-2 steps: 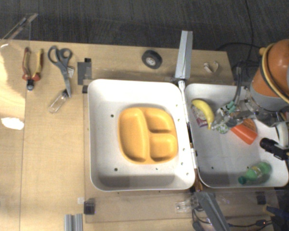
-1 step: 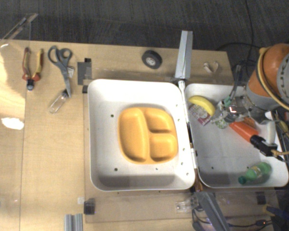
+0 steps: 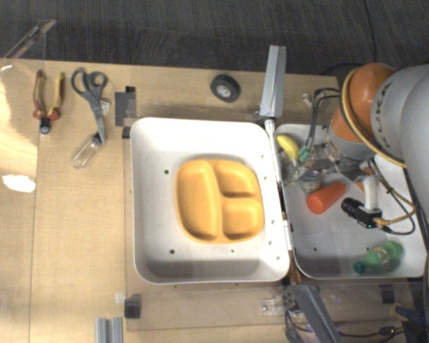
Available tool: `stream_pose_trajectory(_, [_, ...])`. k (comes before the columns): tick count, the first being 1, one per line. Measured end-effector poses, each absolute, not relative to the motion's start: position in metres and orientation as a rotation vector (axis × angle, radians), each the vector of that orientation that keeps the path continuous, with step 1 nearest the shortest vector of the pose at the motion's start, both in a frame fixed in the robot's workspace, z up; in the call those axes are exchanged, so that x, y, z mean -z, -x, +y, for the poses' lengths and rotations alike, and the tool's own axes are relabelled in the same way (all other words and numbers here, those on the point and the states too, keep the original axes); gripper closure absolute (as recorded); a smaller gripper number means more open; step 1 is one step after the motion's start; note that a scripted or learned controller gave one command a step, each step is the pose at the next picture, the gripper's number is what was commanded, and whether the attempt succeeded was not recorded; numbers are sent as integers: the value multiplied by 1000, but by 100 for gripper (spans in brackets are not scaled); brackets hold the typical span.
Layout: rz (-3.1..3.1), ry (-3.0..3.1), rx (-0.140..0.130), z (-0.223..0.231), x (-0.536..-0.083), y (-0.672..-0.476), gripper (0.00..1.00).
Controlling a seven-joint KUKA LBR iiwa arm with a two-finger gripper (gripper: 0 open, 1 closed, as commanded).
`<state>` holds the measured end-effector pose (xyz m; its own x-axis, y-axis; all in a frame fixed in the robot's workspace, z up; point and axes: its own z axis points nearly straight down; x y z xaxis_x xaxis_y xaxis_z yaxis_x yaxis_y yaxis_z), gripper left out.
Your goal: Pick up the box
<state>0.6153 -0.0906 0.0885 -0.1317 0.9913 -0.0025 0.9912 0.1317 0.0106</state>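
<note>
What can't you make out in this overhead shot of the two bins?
- Gripper: its tip is lost in cables and clutter in the camera view, so its state is unclear.
- Box: I cannot tell which item it is; the arm covers part of the right bin.
- Green object: too small and blurred to identify.
- Bench: cut off at the left and bottom edges.

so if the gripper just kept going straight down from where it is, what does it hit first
Probably the orange carrot-shaped toy just below the gripper, or the right bin floor beside it; depth is unclear from this view.
</note>
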Motion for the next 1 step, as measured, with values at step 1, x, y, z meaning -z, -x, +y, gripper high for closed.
stream_pose_trajectory(1, [2490, -1910, 0, -95, -87, -669, 0])
